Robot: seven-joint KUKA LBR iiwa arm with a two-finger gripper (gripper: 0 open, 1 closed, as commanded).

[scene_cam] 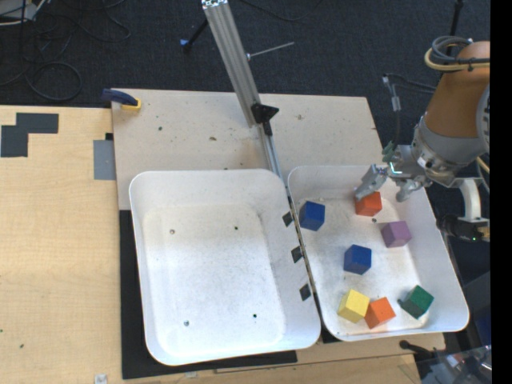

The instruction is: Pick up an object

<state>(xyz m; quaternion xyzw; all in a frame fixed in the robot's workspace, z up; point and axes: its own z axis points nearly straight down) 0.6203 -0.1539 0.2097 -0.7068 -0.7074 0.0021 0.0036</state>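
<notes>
Over the right bin (448, 294), spread fingers (370, 184) touch the red cube (369, 205).

Lab: cables (56, 74), bench-mounted camera pole (236, 58)

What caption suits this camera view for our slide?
Claw open above a red block in the right bin, among six other blocks.

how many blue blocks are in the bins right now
2, both in the right bin. One blue block sits near its left wall at the far end; the other blue block sits mid-bin, below the orange block by the gripper. None look hidden.
</notes>
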